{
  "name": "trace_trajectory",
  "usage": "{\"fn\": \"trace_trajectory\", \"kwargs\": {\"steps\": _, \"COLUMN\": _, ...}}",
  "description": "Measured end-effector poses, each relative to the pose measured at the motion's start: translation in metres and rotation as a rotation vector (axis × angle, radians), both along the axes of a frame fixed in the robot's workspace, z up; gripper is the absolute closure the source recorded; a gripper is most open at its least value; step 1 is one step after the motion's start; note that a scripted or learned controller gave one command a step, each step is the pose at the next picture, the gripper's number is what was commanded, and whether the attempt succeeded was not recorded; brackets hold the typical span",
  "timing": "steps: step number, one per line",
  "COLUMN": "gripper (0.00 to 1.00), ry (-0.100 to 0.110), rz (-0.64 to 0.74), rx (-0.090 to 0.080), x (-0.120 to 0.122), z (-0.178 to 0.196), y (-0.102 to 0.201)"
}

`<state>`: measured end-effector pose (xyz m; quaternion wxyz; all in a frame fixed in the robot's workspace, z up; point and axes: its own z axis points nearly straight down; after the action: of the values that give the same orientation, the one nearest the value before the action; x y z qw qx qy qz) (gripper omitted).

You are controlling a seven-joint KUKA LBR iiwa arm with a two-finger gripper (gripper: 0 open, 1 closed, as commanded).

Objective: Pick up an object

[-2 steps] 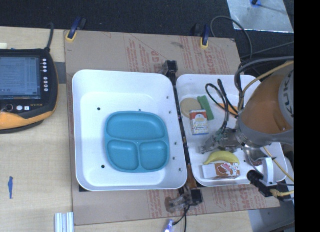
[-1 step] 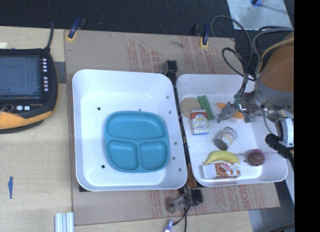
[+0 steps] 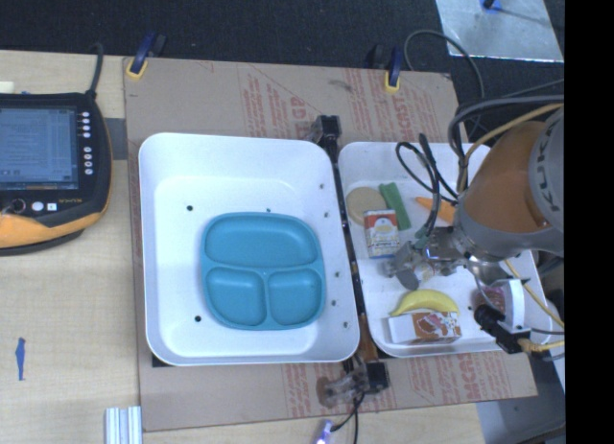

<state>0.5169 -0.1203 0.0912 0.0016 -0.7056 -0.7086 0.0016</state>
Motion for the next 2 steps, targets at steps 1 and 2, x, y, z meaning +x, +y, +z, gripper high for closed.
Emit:
{"fn": "trace_trajectory", "kwargs": {"steps": 1, "gripper": 1.00, "ry": -0.002, "rz": 0.002, "rx": -0.002, "x": 0.001, "z": 0.012, "y": -0.001}}
{"fn": "trace_trajectory", "kwargs": {"steps": 2, "gripper": 1.00, "ry": -0.003, "rz": 0.001, "rx": 0.002, "x": 0.033, "z": 0.101, "y": 0.077}}
